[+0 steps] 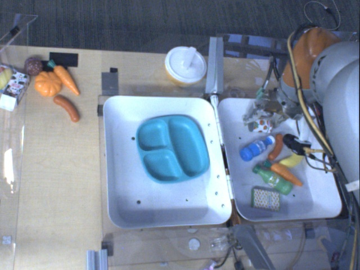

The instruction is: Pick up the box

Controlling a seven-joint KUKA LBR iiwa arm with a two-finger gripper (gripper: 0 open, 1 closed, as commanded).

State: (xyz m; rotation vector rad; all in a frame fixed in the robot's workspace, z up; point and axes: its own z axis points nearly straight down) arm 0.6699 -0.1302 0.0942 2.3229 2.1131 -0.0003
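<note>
Speckled box (265,198) lying flat, long axis left-right, pincer (260,116) apart, grip indiscernible

A pale wooden bench (56,167) fills most of the frame beneath a dark grey carpeted floor (140,10) that runs along the top. Two shallow white bins sit side by side on it, the left bin (121,207) just beside the right bin (315,207), with a grey metal post (214,66) rising at the seam between them. A clear plastic panel (11,151) stands along the bench's left edge and catches a streak of glare. A small black block (63,58) lies near the bench's far left corner. Light is even and soft.
</note>
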